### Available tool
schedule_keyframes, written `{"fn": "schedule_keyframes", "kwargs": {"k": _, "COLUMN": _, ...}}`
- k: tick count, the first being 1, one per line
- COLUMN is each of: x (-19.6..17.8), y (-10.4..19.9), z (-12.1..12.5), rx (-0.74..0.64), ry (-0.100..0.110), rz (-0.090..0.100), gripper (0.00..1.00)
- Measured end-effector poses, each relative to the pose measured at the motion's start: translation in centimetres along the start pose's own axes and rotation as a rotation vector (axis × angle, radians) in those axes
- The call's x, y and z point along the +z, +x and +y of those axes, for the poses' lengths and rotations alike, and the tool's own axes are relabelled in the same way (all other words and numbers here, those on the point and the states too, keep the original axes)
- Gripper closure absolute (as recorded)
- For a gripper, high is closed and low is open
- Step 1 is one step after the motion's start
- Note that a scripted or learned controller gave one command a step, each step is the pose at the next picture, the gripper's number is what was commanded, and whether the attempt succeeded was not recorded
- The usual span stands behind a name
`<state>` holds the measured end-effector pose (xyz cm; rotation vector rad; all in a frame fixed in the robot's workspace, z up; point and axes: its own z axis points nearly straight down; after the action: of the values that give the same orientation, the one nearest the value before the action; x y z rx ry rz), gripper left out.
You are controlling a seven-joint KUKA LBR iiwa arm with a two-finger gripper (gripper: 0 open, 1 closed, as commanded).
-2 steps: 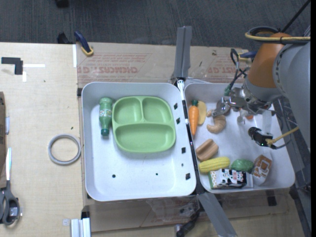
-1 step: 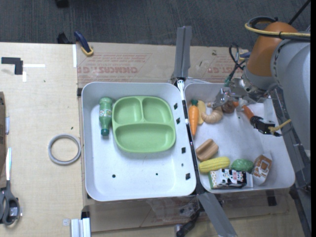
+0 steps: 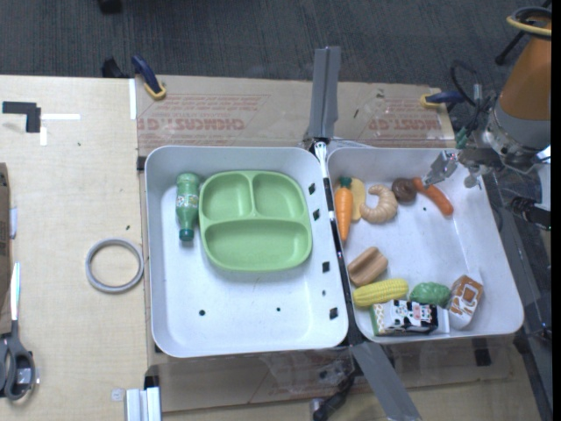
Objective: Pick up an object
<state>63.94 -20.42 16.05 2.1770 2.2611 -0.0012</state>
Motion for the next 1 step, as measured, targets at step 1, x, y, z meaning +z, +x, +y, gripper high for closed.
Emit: {"fn": "schedule_keyframes", "kwargs": {"k": 1, "x": 5.29, "y": -0.47, "z": 1.34, "rx": 0.031, "ry": -0.005, "rz": -0.001, "gripper": 0.0}}
